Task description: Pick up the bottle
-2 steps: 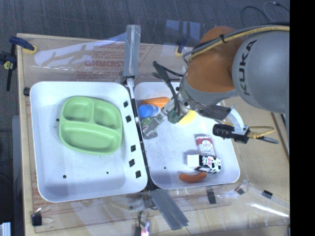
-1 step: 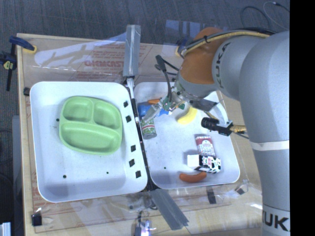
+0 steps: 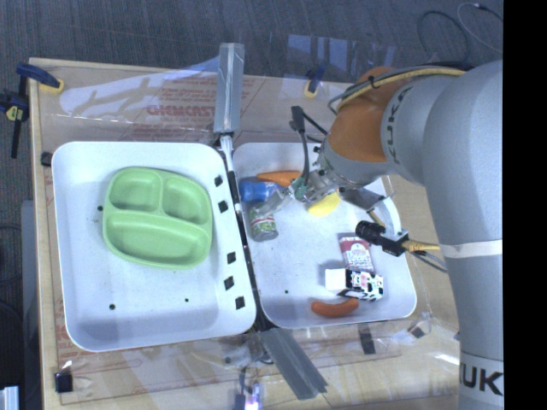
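Camera view hid the gripper [image 3: 306, 186] behind the wrist, its grip impossible to tell; the clear, blue-capped bottle [image 3: 259, 207] lay tilted.

From my seat, the clearest lettering is the white "UK" on the grey arm [image 3: 461, 229], low at its base, where the picture's edge cuts it off. The clear sheet [image 3: 171, 101] taped behind the bins carries faint reddish print, too washed out for me to read.
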You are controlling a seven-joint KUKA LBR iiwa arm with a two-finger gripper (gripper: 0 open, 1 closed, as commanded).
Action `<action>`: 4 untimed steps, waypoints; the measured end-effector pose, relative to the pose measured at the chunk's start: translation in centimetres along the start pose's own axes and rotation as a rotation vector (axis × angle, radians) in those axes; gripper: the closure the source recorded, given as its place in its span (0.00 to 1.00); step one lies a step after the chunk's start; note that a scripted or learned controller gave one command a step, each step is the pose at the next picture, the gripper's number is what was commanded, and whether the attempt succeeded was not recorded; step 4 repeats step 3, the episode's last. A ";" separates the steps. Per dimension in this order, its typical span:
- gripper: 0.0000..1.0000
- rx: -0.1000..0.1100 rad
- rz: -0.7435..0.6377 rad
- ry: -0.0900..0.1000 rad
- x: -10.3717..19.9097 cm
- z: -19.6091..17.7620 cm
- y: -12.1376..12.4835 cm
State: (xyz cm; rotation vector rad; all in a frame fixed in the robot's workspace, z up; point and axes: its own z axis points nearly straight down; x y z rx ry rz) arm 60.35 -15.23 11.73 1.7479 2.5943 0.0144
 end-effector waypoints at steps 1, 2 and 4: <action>0.00 0.006 -0.694 0.000 1.4 2.0 5.1; 1.00 0.006 -0.698 0.001 1.5 1.1 5.2; 1.00 0.014 -0.310 0.007 4.5 -10.1 4.3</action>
